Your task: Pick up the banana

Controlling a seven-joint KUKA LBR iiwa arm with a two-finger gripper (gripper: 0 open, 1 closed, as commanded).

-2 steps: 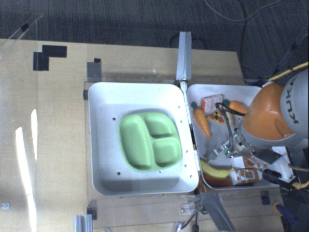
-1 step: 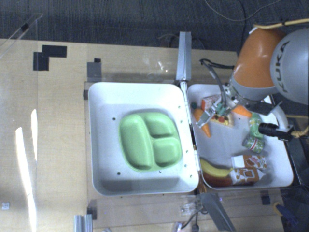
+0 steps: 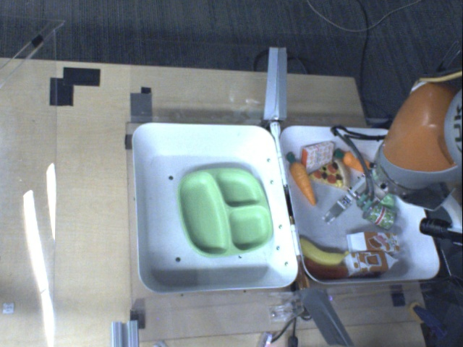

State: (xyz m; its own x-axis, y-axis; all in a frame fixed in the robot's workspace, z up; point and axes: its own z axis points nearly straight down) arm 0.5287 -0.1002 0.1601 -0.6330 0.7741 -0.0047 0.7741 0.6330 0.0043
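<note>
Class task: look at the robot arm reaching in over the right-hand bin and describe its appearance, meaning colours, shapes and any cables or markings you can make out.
The arm has a large rounded orange section above a grey wrist collar, with dark lettering on a pale patch at the frame's edge, too cut off to read. Below, the gripper is slim, silvery metal. A dark fitting juts from the wrist's lower side.

- Pale wood bench (image 3: 72,215), streaked with glare at its left.
- Dark grey carpet (image 3: 181,13) beyond the bench's far edge.
- Black cable (image 3: 365,20) looped on the carpet, above the bench's right end.
- Black tape marks (image 3: 72,84) on the bench's far-left part.
</note>
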